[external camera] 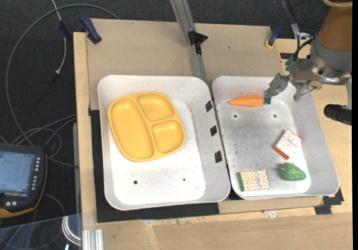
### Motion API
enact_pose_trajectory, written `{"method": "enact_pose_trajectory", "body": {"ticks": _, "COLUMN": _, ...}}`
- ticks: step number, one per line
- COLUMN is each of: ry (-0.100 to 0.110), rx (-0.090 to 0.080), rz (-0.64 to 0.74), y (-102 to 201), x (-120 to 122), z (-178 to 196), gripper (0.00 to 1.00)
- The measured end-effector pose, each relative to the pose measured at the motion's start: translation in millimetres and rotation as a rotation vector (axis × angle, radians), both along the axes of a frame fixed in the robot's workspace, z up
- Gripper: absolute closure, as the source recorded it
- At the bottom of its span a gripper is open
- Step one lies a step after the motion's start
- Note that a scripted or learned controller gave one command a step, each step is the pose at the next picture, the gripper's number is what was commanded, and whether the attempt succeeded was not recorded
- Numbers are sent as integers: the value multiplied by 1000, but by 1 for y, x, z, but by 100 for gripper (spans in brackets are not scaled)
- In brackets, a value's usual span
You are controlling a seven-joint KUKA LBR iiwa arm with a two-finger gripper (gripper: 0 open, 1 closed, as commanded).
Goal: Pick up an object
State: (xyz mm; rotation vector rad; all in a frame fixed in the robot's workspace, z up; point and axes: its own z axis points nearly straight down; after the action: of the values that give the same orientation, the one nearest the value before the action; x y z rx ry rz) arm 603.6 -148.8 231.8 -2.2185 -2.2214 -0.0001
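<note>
1. While the grey arm with its orange band [337, 29] reaches in from the right, its two-finger gripper [286, 90] hangs over the upper right part of the right-hand shallow white bin [321, 148].
2. Its two fingers stand apart, with nothing between them: one grey finger [275, 86] slants down to the left, and the other [302, 91] sits further right, over the bin's far right rim.
3. The left finger's tip is at the right end of a small orange carrot-shaped toy [246, 100], close enough that I cannot tell whether they touch.
4. That carrot lies on its side near the far edge of the right bin, its length running left to right.
5. A small red-and-white box [287, 144] lies tilted in the right half of the same bin, well apart from the carrot.
6. Just below the box, near the bin's front right corner, rests a green lumpy object [292, 172].
7. A flat patterned packet with green ends [253, 180] lies at the front edge of the right bin, to the left of the green object.
8. The left-hand shallow white bin [162, 187] holds a yellow plastic plate with three compartments [146, 126], set in its upper left part.
9. Both bins sit side by side on a pale wooden bench [140, 47], and a grey metal pole [182, 3] rises from the bench behind the seam between them.
</note>
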Motion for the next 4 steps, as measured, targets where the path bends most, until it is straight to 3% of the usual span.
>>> {"method": "enact_pose_trajectory", "body": {"ticks": 1, "ry": 0, "rx": 0, "rz": 0, "y": 0, "x": 0, "z": 0, "gripper": 0}}
{"method": "enact_pose_trajectory", "body": {"ticks": 4, "ry": 6, "rx": 1, "rz": -1, "y": 3, "x": -1, "z": -141, "gripper": 0}}
